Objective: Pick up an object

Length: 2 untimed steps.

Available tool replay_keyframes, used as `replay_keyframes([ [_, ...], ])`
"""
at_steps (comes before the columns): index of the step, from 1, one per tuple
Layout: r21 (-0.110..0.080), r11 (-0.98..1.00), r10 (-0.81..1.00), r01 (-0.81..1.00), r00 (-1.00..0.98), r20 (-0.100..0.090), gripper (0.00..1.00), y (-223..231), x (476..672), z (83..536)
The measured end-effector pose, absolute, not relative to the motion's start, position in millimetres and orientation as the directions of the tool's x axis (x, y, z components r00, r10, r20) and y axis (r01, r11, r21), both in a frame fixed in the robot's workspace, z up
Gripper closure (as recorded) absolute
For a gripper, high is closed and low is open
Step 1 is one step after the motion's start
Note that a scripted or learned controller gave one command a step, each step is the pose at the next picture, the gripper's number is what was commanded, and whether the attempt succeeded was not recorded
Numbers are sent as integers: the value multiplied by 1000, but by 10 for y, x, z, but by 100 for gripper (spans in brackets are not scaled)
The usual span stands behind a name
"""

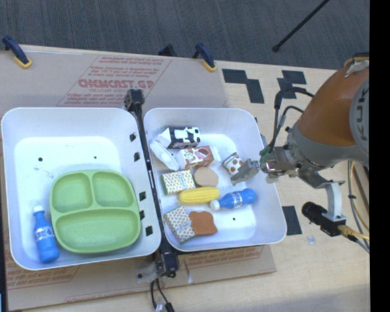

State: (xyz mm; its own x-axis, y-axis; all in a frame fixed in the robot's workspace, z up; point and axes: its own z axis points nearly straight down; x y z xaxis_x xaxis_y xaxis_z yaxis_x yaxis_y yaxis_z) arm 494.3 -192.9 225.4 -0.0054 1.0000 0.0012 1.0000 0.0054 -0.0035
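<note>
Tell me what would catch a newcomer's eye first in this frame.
Probably the bright green divided plate in the left bin, with a blue bottle lying at its left edge. Next comes the heap of small toy foods in the right bin, where a yellow corn cob and a second blue bottle stand out. The gripper hangs over that bin's right side, near a small can.

A bulky grey arm (325, 142) with a broad orange band (335, 103), thin black cables looping beside its metal wrist.
</note>
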Motion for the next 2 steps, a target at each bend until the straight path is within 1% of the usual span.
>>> replay_keyframes([
  [1, -4, 8, 1000, 1000, -8, 0, 0, -2100, 5780, 1594],
  [2, -4, 6, 1000, 1000, -6, 1, 0, -2102, 6558, 904],
])
